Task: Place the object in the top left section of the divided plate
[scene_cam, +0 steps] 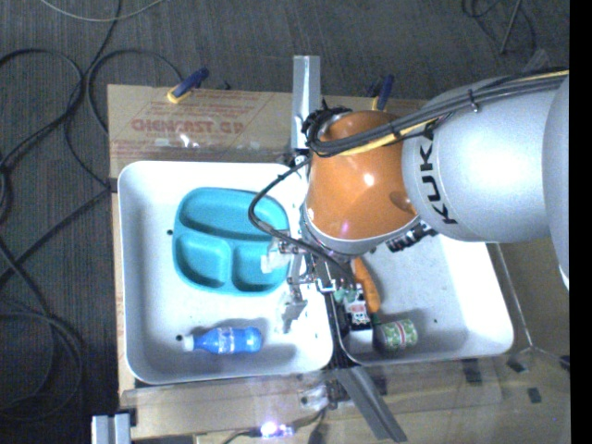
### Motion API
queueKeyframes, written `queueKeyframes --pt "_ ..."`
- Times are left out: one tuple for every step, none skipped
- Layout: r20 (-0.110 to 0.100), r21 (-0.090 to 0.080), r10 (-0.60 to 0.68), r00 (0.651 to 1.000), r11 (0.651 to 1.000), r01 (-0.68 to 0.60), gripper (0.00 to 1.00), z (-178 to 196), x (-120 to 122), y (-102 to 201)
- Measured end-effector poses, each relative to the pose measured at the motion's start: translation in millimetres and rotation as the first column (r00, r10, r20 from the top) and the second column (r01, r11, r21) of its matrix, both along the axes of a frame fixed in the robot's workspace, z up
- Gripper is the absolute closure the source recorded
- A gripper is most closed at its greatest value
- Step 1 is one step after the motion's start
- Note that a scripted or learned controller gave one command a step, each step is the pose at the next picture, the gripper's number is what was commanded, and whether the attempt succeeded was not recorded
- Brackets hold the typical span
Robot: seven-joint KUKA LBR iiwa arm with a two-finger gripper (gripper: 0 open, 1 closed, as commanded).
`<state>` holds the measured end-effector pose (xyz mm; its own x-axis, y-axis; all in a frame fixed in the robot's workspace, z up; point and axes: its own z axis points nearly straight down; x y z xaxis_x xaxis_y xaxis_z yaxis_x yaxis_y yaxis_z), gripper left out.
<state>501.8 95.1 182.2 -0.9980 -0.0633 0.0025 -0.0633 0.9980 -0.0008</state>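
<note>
- The object for this task is not settled by the view: candidates are a blue bottle (223, 340) lying on its side near the front of the left bin (139, 248), and a green can (398, 333) plus an orange item (369, 285) in the right bin (481, 331). Nothing is showing between the fingers, so I judge the pick as not yet done.
- The pincer (294, 294) is hanging just inside the left bin's right wall, beside the shared edge between the bins; whether it is spread or closed, I cannot tell, since cables and the wrist are crowding it.
- The next move, as I judge it, is calling for a grasp first. The bottle is lying nearest, with open floor around it, though the front wall is running close behind it.
- The divided plate (208, 248), teal, is sitting further back in the left bin, with two small sections along its front and one large one behind; its top left section is lying open.
- The arm (499, 165) is overhanging the plate's right rim, so room there is tight; the plate's left side is offering freer approach.
- The bench (185, 123) is carrying both bins.
</note>
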Motion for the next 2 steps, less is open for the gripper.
queueKeyframes --pt "0.003 0.001 0.049 0.999 0.999 -0.049 0.00 66.2 11.6 0.1" --pt "0.001 0.003 0.049 0.999 0.999 -0.049 1.00 73.9 12.3 1.3"
